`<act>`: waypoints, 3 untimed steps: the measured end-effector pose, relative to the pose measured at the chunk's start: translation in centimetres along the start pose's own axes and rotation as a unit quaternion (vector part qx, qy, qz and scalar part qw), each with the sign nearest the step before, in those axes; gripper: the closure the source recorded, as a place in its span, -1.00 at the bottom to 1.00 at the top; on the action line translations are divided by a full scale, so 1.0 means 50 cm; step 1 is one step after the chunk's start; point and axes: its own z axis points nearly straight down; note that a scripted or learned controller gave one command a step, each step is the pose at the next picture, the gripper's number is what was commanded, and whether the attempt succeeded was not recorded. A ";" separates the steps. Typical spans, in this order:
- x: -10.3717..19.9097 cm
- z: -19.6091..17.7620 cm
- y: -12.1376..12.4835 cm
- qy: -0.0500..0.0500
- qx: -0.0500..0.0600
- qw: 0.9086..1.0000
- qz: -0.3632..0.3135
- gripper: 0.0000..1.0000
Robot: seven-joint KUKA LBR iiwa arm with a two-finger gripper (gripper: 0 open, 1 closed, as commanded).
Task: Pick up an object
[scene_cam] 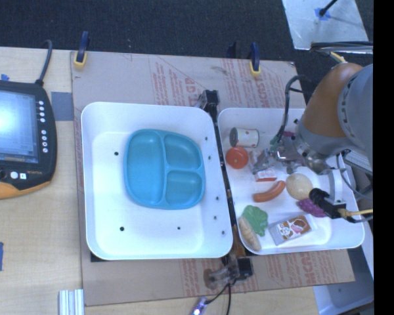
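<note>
A wooden bench covered by a cardboard sheet clamped at its far edge carries two shallow white bins side by side, with a pendant screen resting off to the left, apparently so an operator can read it. In the camera view, the left bin holds a blue divided tray lying flat near its middle, likely as the place for picked things. The right bin gathers the candidates close together: a small can on its side, a red tomato just beside it, a sausage, a pale potato, a purple piece, a green vegetable touching a bread roll, and a flat printed packet. The arm reaches in from the right with the gripper low over the bin's far half, between the tomato and the potato, probably lining up on something there. Whether it is spread or closed I cannot tell, and nothing visibly sits in its grasp, so I judge the pick not yet made.
</note>
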 end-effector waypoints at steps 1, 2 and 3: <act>0.033 0.002 -0.110 0.000 0.001 1.000 -0.001 -1.00; 0.032 -0.019 -0.110 0.001 0.003 1.000 -0.002 1.00; 0.154 -0.200 -0.032 0.000 0.000 1.000 0.000 1.00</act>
